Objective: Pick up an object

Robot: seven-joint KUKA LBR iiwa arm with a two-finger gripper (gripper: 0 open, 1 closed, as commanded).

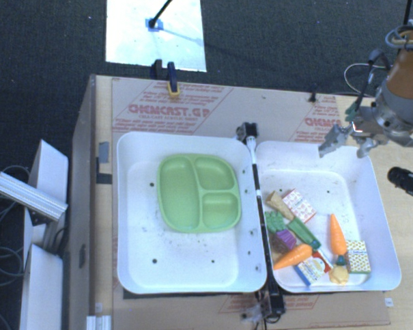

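Fingers (pixel 332 140) on the gripper (pixel 349 144) are spread apart, with nothing between them. One tip sits toward 9 o'clock and the other toward 3, and both hang over the back rim of the right bin (pixel 379 196), around that bin's 12 o'clock. No touching as far as I can see; they're up above the bin, not down among the toys.

Stuff to pick from is all bunched toward the bin's 6 o'clock, well apart from the gripper. One carrot (pixel 337 234) stands nearly upright at about 4 o'clock in the bin. A second carrot (pixel 293 256) lies tilted at 6 o'clock, just beside a purple piece (pixel 286 237). A green pickle-looking thing (pixel 294 227) runs diagonally through the middle of the pile, and a red-and-white patterned block (pixel 300 205) sits at its 12 o'clock end. A tan wedge (pixel 278 202) is right next to that block, on the 9 o'clock side. Down at 5 o'clock there's a checkered cube (pixel 357 257), with a small yellow bit (pixel 339 274) touching it. A blue-edged packet (pixel 311 269) lies near the front rim.

Left bin (pixel 134 260) holds a green divided plate (pixel 198 193), three compartments, roughly centred. A black divider clip strip (pixel 258 197) runs between the two bins. Both sit on a board with red CHEMCAST lettering (pixel 169 111).
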